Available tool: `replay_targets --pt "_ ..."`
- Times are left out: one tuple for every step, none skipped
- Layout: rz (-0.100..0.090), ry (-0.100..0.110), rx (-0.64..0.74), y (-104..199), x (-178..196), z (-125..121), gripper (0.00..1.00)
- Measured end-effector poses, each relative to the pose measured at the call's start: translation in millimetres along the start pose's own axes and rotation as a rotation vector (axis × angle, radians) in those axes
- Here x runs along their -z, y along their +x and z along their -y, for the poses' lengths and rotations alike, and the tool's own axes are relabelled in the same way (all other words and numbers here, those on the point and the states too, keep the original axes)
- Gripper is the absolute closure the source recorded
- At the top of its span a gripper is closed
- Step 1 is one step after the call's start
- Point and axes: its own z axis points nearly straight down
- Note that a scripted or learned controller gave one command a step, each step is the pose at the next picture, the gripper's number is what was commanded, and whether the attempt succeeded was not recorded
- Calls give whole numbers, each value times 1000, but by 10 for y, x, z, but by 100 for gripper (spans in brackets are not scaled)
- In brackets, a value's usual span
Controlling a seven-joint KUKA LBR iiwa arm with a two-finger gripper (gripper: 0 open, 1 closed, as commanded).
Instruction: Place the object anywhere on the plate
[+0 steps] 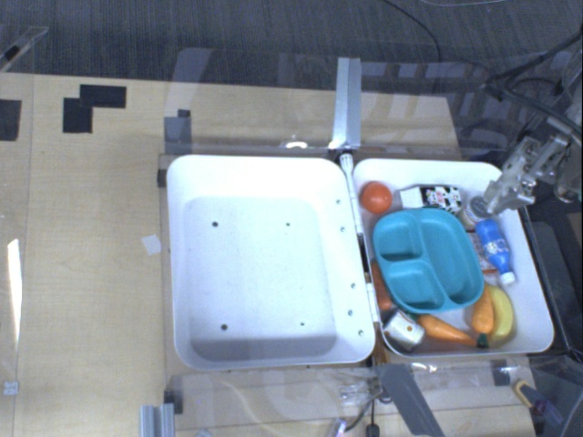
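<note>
Right bin (537,330), item: my claw (481,206), grip state unreadable, above blue bottle (495,247) just beside divided teal plate (428,258); risk I judge: crowding banana (501,312) spoiling any pick.

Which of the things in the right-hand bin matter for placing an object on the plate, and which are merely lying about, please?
Job in hand:
blue sectioned plate
gripper, at the bin's far right corner
Any item could serve as the object; none is marked out.

Lying about:
orange ball
blue bottle
banana
carrot
black-and-white box
left bin
</note>
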Motion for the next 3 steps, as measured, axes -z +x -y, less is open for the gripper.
replay_targets --pt "-1 -3 255 522 -930 -1192 100" --pt "-1 -5 372 992 -560 -2251 100" --pt "-5 -4 472 1031 -1605 -2325 100"
